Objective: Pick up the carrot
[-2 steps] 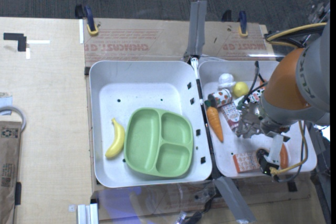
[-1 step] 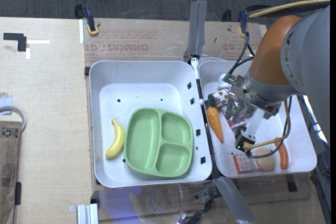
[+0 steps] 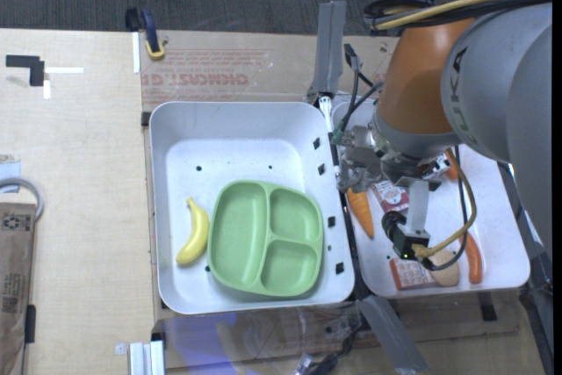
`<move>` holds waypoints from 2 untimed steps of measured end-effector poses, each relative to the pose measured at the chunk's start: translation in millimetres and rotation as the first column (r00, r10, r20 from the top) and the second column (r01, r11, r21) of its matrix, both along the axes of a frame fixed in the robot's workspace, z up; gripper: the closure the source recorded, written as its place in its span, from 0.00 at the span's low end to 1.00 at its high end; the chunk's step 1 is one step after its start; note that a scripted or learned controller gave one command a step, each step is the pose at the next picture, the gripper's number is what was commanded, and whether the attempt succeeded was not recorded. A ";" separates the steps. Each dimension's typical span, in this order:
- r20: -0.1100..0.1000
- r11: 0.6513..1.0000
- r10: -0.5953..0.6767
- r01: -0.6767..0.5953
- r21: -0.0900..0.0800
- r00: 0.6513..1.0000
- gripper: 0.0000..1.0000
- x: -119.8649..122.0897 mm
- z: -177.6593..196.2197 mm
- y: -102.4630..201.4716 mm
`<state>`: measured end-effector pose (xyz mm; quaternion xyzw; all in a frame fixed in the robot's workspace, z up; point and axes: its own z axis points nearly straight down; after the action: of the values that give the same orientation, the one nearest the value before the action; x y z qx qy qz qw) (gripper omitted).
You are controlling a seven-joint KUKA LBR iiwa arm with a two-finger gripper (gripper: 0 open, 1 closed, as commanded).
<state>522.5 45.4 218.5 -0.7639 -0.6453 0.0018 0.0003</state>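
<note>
Camera view: gripper beside carrot

Right bin: upper part hidden under the arm; arm itself cut off by the frame's right and top edges. Gripper: fingertips buried among cables and the wrist body at right centre, spacing unreadable. Carrot: upper end covered by the gripper; only the tapered lower part shows. Red-and-white packet: print too small to read, top covered by a black cable fitting. Brown paper bag cut by the left edge.
</note>
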 end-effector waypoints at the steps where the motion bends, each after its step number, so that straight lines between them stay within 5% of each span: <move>1: 0.000 0.972 0.237 -0.237 0.000 0.972 1.00 57.2 -28.0 -25.2; 2: 0.002 0.956 0.294 -0.294 0.000 0.956 1.00 87.2 22.2 -46.2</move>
<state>609.7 -0.7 240.7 -0.6596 -0.7516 0.0011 -0.0003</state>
